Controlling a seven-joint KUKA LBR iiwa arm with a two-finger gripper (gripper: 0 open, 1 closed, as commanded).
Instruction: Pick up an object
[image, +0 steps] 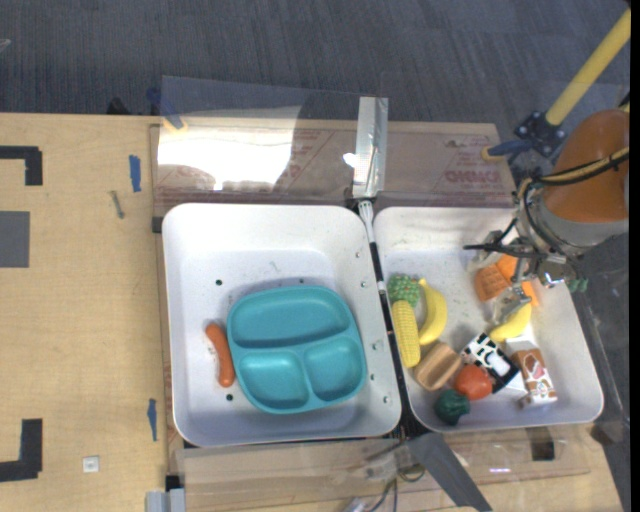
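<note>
My gripper hangs low over the right bin's far right part, below the grey wrist and its orange band. It is just above an orange toy and a yellow wedge. Nothing can be seen held in it. Below them lie a black-and-white piece, a small carton, a red tomato, a brown bun and a dark green item. On the bin's left side are a corn cob, a banana and a green cluster.
The left bin holds a teal divided plate with an orange sausage beside its left edge. A metal divider stands behind the bins' shared wall. Cables and a yellow rod run at the upper right.
</note>
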